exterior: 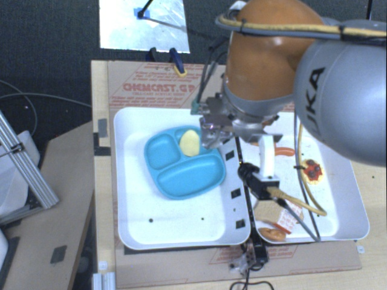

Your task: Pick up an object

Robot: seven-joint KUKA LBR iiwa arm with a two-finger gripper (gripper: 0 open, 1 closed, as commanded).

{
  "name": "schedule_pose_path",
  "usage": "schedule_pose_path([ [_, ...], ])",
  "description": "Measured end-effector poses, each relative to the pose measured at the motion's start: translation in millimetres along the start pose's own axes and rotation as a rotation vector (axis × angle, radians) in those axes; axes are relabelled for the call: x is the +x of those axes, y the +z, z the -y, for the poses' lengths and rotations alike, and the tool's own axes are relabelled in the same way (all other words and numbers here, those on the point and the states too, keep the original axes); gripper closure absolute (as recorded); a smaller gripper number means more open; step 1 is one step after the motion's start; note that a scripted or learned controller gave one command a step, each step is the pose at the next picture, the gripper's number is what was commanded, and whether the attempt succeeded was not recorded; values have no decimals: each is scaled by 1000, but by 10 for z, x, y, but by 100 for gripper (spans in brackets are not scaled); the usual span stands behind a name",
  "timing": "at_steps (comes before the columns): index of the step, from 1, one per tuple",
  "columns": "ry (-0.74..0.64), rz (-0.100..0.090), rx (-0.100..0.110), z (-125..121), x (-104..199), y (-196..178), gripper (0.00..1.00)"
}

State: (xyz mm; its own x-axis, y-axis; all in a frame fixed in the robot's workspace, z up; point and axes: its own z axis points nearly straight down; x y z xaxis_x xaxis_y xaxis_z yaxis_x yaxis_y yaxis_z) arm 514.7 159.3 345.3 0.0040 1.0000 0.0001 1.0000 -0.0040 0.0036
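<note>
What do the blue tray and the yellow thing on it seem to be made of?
The blue tray looks like moulded plastic: even colour, rounded compartment walls, a soft sheen. The yellow thing is smooth, matte and rounded, perhaps plastic or rubber toy food; the view leaves that open.

pale yellow object (190,142), perhaps lemon, in blue tray (181,177)

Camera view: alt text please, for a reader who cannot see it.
A grey and orange arm's gripper hangs beside a yellow object lying in a blue divided plate, inside the left white bin. Small items sit in the right bin.
</note>
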Motion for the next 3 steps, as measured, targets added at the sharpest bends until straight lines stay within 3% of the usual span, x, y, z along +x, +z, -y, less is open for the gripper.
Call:
schedule_pose_path([
  [1, 1, 1, -12, -851, -601, -811, 100],
  [2, -11, 0, 14, -601, -144, 319, 100],
  [3, -15, -3, 7, 321, 236, 186, 100],
])
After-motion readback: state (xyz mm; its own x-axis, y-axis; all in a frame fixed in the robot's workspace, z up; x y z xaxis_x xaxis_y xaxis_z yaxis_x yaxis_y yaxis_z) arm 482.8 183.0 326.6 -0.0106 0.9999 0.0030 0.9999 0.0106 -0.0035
